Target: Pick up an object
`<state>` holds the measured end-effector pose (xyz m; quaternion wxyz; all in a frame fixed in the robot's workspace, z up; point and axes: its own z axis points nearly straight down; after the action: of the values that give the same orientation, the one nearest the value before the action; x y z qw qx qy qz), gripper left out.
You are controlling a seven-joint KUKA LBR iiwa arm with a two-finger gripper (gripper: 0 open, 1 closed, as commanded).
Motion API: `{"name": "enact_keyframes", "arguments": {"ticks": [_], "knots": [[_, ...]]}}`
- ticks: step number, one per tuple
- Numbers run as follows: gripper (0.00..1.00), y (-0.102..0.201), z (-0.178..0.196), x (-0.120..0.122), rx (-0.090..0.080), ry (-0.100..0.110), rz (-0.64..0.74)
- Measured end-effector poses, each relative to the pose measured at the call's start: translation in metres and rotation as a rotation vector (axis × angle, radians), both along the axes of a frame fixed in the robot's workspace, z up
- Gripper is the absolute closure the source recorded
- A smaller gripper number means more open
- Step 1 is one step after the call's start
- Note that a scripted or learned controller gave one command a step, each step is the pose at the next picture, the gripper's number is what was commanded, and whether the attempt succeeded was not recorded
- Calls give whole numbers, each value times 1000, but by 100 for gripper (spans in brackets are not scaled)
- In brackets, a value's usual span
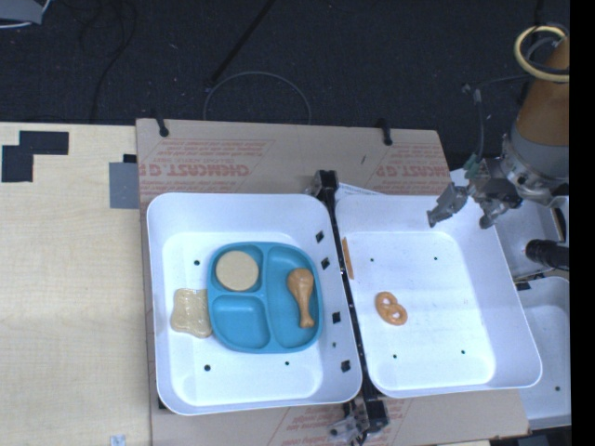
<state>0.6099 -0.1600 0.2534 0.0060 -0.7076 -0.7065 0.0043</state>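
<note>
- Hand (474, 207): hangs over the back right corner of the right bin (507, 370); fingers spread apart w/ nothing between them. Arm (544, 110) enters from the right edge.
- Nearest target: pretzel (391, 308), lying flat on the right bin floor, well to the left of the hand and nearer the camera, apart from all walls. Risk: item is thin and low, so the fingers may close above it or skid it across the smooth floor. Cause, est.: descent stopped short, or approach off-centre over the loops.
- Thin orange stick (347, 256): left of the hand, touching the right bin's inner wall. Risk: a finger strikes the wall or the divider (337, 277) before closing. Cause: no clearance on the wall side.
- Left bin (177, 379), farther left of the hand: blue tray (256, 328) holds a round cracker (236, 270) in the back left compartment and a drumstick (302, 295) in the right compartment. Risk: fingers catch the tray ridges, or lift the tray w/ the item.
- Farthest from the hand: tan toast piece (191, 312), touching the tray's left edge. Risk: flat piece, jammed btw tray and bin wall; little room for a finger.
- General: the surface (65, 277) carries no target; long reach across the divider adds collision risk.
</note>
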Motion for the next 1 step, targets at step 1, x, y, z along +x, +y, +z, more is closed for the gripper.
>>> {"name": "enact_keyframes", "arguments": {"ticks": [1], "knots": [[0, 0, 8, 2, -2, -13, 2]]}}
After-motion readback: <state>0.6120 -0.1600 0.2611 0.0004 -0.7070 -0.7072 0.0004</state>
